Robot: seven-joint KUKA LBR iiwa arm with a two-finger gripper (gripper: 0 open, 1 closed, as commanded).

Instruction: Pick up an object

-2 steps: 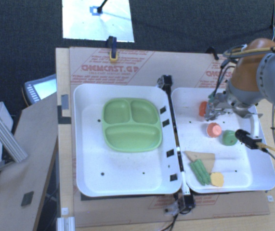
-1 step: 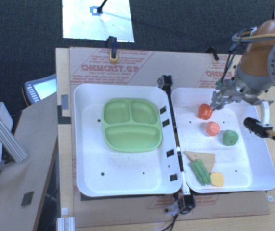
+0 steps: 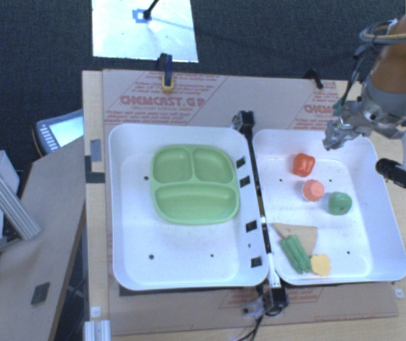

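The right bin (image 3: 373, 261) holds a red-orange pepper-like toy (image 3: 303, 164), a small salmon round piece (image 3: 312, 190), a green round toy (image 3: 340, 203), a tan wedge (image 3: 296, 231), a green pod-shaped toy (image 3: 295, 253) and a small yellow piece (image 3: 320, 264). My gripper (image 3: 335, 138) hangs above the bin's far right rim, up and to the right of the red-orange toy, apart from every object. Nothing shows between its fingers.
The left bin (image 3: 128, 254) carries a light green divided plate (image 3: 192, 184). A black clip strip (image 3: 252, 190) runs along the seam between the bins. A cardboard sheet (image 3: 210, 98) lies under both bins, with a yellow clamp (image 3: 167, 82) at its far edge.
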